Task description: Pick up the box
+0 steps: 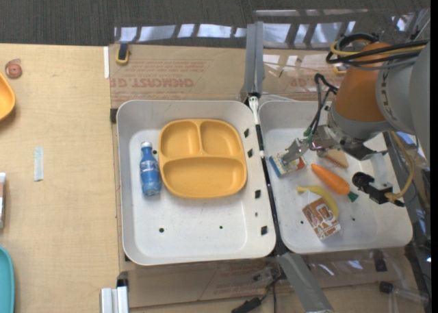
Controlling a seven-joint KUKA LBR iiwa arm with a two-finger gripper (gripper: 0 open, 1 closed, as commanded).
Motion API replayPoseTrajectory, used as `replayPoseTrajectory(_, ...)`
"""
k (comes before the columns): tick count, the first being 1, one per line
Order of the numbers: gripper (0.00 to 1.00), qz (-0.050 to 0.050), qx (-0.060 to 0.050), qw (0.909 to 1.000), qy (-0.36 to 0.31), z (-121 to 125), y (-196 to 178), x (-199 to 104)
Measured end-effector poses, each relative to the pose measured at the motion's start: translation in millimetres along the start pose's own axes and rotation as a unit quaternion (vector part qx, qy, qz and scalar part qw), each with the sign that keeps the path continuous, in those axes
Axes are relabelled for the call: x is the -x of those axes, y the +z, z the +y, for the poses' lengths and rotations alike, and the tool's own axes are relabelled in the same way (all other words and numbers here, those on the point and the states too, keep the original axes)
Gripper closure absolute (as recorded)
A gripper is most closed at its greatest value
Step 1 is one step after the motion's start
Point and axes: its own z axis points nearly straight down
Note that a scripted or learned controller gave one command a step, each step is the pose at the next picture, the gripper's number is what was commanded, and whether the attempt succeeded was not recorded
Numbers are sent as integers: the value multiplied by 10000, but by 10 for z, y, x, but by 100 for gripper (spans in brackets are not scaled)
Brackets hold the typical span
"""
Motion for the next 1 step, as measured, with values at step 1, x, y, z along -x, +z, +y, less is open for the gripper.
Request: replayPoseTrajectory(1,0,1,7,9980,-638,-97,-3,6)
